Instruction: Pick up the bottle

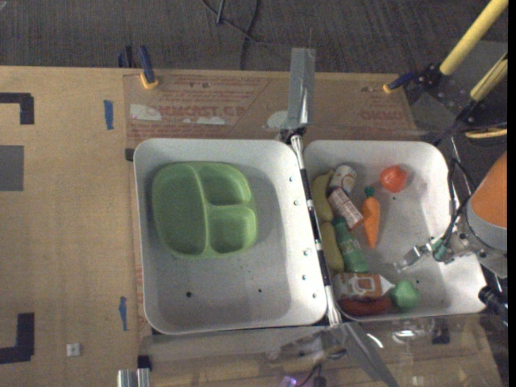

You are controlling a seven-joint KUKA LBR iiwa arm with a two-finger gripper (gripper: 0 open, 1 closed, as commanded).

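Observation:
The green bottle (350, 248) lies on its side in the right bin (431, 161), its cap pointing toward the far wall, close to the bin's left wall. My gripper (411, 256) hangs over the bin floor to the right of the bottle, about a bottle's length away, with nothing seen in it. The arm's orange band (493, 202) shows at the right edge. A smaller white and red bottle (345, 207) lies just beyond the green one.
Around the green bottle lie a yellow banana (325, 216), a carrot (371, 220), a small can (343, 175), a red ball (393, 178), a red and white packet (359, 285), a sausage (364, 305) and a green lump (405, 294). The left bin (161, 297) holds a green divided plate (205, 208).

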